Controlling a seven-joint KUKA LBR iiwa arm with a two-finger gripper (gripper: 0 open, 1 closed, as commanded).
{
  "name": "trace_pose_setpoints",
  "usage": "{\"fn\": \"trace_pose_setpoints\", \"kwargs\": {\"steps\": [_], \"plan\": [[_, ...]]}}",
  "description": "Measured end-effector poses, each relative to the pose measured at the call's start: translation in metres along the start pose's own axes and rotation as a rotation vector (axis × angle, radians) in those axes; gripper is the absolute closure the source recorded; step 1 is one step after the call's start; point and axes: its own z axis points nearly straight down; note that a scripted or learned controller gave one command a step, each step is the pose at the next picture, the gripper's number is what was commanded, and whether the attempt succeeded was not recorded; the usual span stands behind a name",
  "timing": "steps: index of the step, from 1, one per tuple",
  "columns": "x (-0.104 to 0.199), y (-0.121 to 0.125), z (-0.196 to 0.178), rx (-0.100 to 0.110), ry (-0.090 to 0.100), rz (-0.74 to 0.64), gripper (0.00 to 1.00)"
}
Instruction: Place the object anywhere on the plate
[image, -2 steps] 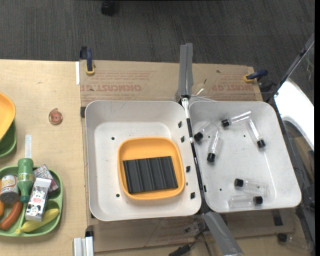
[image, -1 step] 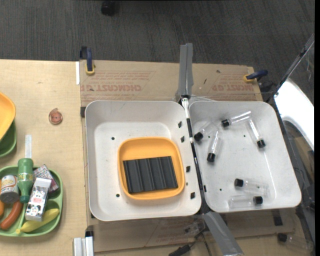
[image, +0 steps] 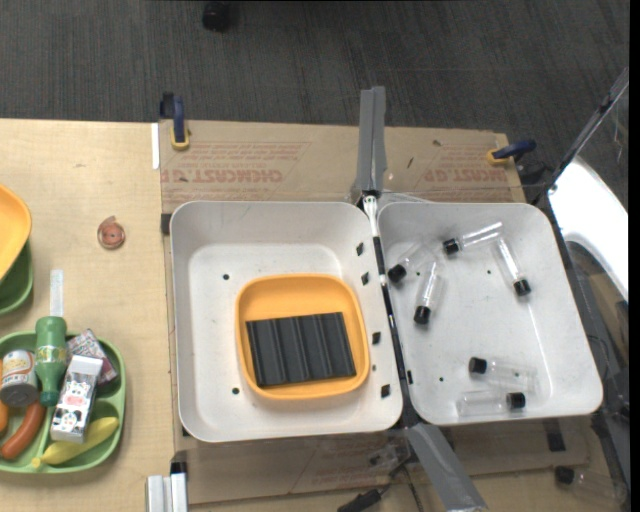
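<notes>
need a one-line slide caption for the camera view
Orange plate bearing a dark ribbed block in the left bin; clear black-capped tubes scattered in the right bin.

From my seat I can make out little of the machine itself. At the right edge, just beyond the right bin, there is a smooth pale rounded shell (image: 598, 218), white to light grey, with a soft curved outline and no markings I can read; I cannot tell whether it belongs to the arm. Farther off, thin dark lines (image: 603, 112), cables or rods, slant across that corner.
</notes>
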Motion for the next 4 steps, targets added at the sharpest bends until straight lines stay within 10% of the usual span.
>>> {"fn": "trace_pose_setpoints", "kwargs": {"steps": [2, 3, 4], "plan": [[-0.009, -0.001, -0.001, 0.001, -0.002, -0.465, 0.00], [-0.045, -0.002, 0.000, -0.001, -0.002, -0.925, 0.00], [0.000, 0.000, 0.000, -0.002, -0.001, -1.116, 0.00]]}}
